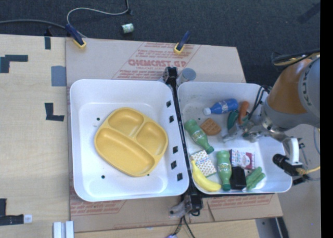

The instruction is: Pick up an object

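Observation:
My gripper is low inside the right bin, reaching in from the right below the grey arm with its orange band. It sits near the bin's middle, just below a teal item and an orange carrot, and right of a brown waffle. A blue bottle lies further back. A green bottle lies to the left. Nothing is visibly held.
Along the right bin's front lie a banana, a checkered packet, a second green bottle, a black item and a red-white packet. The left bin holds a yellow divided plate.

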### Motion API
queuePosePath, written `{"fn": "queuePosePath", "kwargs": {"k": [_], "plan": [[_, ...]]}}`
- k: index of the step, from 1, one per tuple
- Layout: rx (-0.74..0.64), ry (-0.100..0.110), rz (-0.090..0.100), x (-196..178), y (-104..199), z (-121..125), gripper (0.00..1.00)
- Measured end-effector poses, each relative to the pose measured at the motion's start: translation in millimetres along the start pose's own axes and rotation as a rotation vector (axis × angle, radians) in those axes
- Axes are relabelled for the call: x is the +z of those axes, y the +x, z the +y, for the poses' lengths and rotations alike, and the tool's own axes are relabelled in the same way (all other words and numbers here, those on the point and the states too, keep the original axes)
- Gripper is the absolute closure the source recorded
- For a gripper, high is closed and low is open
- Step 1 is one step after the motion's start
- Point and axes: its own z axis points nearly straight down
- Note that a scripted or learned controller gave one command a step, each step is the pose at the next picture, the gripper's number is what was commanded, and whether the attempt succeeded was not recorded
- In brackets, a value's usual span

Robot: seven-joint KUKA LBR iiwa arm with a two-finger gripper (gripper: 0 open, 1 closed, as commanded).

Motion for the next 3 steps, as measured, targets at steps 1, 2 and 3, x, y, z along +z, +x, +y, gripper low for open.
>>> {"fn": "queuePosePath", "kwargs": {"k": [1,2,3], "plan": [[-0.001,-0.002,-0.001,0.0,5.1,52.8,0.00],[-0.001,-0.002,-0.002,-10.3,5.1,52.9,1.00],[0.000,0.001,-0.001,-158.7,31.4,19.9,1.00]]}}
